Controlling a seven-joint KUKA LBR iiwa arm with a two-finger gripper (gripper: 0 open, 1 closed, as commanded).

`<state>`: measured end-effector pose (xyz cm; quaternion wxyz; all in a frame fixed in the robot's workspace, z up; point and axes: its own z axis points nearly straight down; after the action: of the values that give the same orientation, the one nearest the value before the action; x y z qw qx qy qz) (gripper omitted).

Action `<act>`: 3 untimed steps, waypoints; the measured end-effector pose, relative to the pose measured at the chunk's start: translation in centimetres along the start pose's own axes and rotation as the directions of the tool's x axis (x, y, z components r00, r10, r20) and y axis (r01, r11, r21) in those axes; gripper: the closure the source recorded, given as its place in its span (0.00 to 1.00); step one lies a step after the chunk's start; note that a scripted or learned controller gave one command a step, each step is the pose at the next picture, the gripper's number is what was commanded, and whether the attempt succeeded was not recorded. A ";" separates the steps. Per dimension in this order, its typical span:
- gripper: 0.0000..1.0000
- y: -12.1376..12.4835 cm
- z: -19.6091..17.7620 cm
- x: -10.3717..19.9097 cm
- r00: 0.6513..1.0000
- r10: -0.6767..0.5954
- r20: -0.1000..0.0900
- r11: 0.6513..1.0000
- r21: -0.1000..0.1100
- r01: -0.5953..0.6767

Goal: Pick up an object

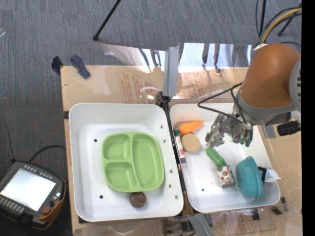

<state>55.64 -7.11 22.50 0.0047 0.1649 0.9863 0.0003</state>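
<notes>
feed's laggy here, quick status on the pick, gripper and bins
Gripper low over the right bin, nothing seen between its fingers. Green bottle, carrot, teal bowl close by. Green tray sits in left bin.

Grey arm [295,90], orange band, metal pincer [227,132]

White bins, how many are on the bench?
2. The left white bin holds a green tray; the right white bin holds toys, with the pincer over it.
</notes>
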 end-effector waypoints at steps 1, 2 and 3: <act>0.00 0.0 0.6 0.3 1.000 -0.002 -0.012 1.000 0.003 0.002; 0.00 -1.4 11.8 -1.5 0.999 -0.038 -0.023 0.999 0.003 0.038; 0.00 0.2 13.7 -4.6 0.993 -0.117 -0.006 0.993 0.000 0.117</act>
<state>60.16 -8.41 8.80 0.0017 0.1066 0.9943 0.0003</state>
